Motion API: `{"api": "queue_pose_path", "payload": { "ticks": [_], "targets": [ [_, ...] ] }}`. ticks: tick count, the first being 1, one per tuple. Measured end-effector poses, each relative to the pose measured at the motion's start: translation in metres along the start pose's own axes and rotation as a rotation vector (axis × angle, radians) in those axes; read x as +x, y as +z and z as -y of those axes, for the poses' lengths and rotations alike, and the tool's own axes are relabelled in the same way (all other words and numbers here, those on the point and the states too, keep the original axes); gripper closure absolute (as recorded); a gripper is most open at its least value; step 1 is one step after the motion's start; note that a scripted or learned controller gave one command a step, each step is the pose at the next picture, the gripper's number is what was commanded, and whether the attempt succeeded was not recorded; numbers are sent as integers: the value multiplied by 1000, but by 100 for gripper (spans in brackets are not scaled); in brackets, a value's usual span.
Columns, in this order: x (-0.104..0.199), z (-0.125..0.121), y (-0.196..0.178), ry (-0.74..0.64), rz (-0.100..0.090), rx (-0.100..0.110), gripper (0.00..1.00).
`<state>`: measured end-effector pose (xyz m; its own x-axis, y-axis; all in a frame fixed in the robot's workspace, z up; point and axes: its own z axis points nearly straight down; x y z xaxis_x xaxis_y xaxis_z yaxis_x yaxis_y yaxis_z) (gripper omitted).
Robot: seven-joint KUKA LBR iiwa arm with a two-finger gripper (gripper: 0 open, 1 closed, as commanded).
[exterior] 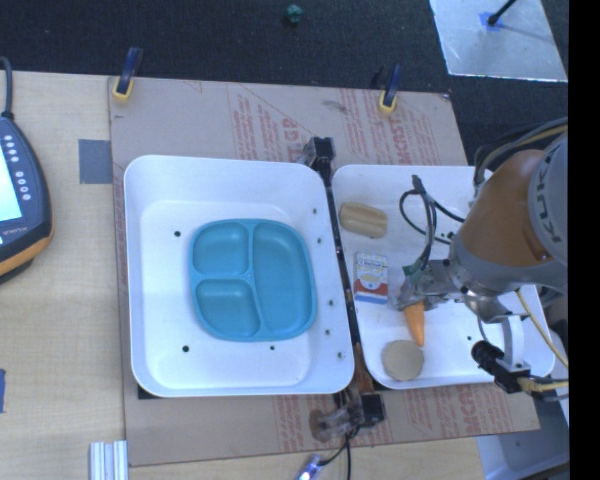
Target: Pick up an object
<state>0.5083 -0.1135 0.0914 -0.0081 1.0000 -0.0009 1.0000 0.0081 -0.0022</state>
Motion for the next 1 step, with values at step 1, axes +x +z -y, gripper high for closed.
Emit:
{"api": "queue_pose_path", "payload": {
  "ticks": [1],
  "targets": [
    [77,-22,-101,3,-3,-2,100]
  ]
}}
